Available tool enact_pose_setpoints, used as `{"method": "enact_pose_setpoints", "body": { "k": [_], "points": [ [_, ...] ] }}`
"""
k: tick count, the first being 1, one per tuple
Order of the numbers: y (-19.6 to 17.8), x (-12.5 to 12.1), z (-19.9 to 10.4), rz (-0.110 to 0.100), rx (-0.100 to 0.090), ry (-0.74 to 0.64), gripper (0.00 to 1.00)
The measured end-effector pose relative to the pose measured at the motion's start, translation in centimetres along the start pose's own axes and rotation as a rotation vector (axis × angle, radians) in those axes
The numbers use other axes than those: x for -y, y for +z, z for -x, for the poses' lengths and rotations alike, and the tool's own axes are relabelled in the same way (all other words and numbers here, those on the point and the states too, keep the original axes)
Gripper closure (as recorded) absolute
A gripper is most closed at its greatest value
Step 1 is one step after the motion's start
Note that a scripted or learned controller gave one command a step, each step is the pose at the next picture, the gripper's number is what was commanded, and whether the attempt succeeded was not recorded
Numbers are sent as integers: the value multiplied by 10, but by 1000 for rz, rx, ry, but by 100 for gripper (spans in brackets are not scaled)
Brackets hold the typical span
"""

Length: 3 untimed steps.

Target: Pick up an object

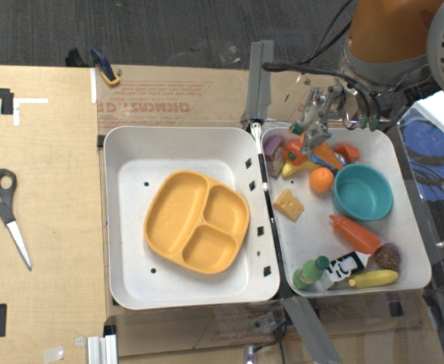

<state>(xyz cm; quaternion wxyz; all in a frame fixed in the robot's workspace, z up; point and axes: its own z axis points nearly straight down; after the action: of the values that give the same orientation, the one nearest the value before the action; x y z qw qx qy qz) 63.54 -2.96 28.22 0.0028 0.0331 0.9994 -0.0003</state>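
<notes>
dark carpet [169, 14], pale wooden bench [40, 203]
</notes>
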Motion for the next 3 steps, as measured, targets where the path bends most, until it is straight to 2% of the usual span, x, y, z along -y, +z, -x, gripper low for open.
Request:
{"method": "enact_pose_setpoints", "body": {
  "k": [1,2,3],
  "points": [
    [68,92,-47,0,-4,182,100],
    [175,89,-107,0,-5,88,100],
    [153,71,-126,1,-4,90,100]
  ]
}}
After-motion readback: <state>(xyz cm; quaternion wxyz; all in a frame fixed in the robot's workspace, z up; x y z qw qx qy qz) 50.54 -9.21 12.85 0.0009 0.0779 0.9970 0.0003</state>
